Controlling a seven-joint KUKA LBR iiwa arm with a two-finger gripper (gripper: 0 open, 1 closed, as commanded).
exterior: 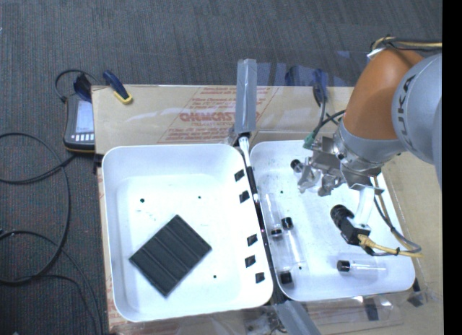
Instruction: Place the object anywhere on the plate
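A dark grey ribbed square plate point(171, 254) lies flat in the left bin point(119, 203), towards its front. In the right bin point(280, 154), a long clear tube point(278, 232) with black fittings lies along the left wall. A short clear tube with a black cap point(359, 266) rests near the front right. My gripper point(318, 180) hangs over the back half of the right bin, above bare white floor and to the right of the long tube. I see nothing in its grasp.
A row of black clips point(249, 218) lines the divider between the bins. A black connector with a yellow cable point(348, 227) hangs off the arm over the right bin. A handheld pendant point(80, 125) lies to the left of the bench. Brown board point(202, 110) sits behind the bins.
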